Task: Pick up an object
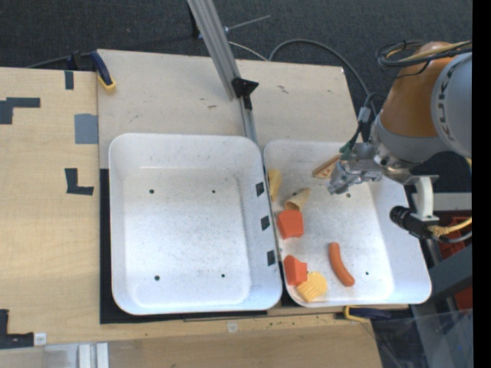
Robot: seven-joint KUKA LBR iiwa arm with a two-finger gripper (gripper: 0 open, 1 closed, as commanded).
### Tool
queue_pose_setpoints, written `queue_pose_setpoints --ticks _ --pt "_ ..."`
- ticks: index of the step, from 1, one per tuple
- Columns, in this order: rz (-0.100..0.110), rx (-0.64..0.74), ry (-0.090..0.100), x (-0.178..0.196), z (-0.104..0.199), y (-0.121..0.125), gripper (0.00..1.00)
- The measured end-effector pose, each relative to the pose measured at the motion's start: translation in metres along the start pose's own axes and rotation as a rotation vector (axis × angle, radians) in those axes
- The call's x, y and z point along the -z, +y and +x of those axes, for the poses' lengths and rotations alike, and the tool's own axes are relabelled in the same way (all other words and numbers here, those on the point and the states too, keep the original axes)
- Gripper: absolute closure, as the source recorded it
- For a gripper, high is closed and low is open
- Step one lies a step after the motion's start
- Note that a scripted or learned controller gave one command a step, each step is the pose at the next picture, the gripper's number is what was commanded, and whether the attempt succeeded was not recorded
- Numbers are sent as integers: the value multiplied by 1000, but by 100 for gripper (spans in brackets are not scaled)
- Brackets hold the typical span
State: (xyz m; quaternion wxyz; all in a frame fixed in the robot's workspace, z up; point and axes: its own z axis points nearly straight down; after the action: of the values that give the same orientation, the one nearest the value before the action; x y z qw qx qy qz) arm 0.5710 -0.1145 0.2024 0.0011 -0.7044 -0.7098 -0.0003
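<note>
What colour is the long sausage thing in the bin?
The sausage is orange-red. It shows in the camera view, lying in the right bin, near its front.

Before you lay two shallow white plastic bins (188,148), smooth, faintly glossy and finely speckled, on a matt pale wooden bench top (169,90). The red sausage-shaped toy (341,264) looked like glossy plastic, as did the orange blocks (290,224). The slanted grey metal rail (215,33) had a dull brushed finish; the arm's orange band (410,98) shone smoothly.
</note>
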Motion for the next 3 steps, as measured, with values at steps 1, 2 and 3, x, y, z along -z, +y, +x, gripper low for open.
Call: queue_pose_setpoints --ticks 1,2,3 --pt "0 -1 0 -6 47 22 100" --pt "-2 1 0 -1 105 49 100" --pt "0 0 0 -2 160 66 100"
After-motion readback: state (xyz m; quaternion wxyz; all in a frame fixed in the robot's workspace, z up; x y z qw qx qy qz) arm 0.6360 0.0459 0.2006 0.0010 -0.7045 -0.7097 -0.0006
